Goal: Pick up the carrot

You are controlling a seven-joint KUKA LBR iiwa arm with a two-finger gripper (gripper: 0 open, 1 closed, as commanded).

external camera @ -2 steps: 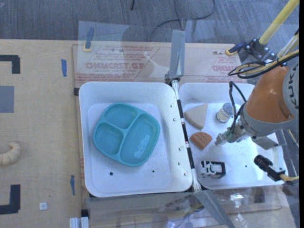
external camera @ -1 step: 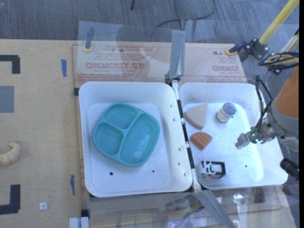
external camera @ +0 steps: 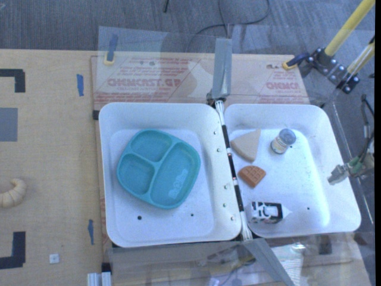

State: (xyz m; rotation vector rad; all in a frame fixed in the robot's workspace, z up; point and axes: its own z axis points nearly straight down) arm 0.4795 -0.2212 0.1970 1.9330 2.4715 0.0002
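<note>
There are two white bins side by side on the wooden tabletop (external camera: 47, 130). The left bin (external camera: 113, 219) holds a blue-green plate (external camera: 158, 168) with three parts, lying flat in the middle of the bin. The right bin (external camera: 333, 213) holds four small things. A pale wedge (external camera: 247, 144) lies near the bin's upper left, close to the wall between the bins. Just to the right of it stands a small round jar (external camera: 283, 140) with a grey top. Below the wedge lies a little orange-brown piece (external camera: 252, 175) with a criss-cross top. Near the bottom of that bin lies a black and white thing (external camera: 268, 211). I cannot tell which of these is the carrot; the orange-brown piece is the only orange thing in the bins, but its shape is flat and squarish. Far off on the left of the frame, out on the tabletop and well apart from the bins, lies a pale curved roll (external camera: 12, 193). At the right edge of the frame, a small grey thing (external camera: 340, 173) sits over the rim of the right bin. At the upper right there is a yellow rod (external camera: 352, 18). I cannot tell if my gripper is wide or narrow.
</note>
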